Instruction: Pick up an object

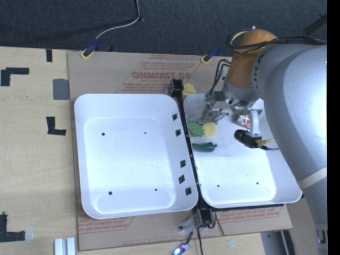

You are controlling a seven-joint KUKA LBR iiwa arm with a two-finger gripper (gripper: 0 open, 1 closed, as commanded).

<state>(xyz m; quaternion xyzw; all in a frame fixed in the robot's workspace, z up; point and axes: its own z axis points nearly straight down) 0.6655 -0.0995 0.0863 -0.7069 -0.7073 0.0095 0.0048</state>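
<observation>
Jaws [211, 112] hang low in the right bin [239, 195] above a yellow object [209, 130]; their state I cannot tell.

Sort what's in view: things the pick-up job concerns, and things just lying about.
Job:
hand
yellow piece
green checked piece
dark green piece
right bin

Lying about:
left bin
cardboard sheet
cable
</observation>
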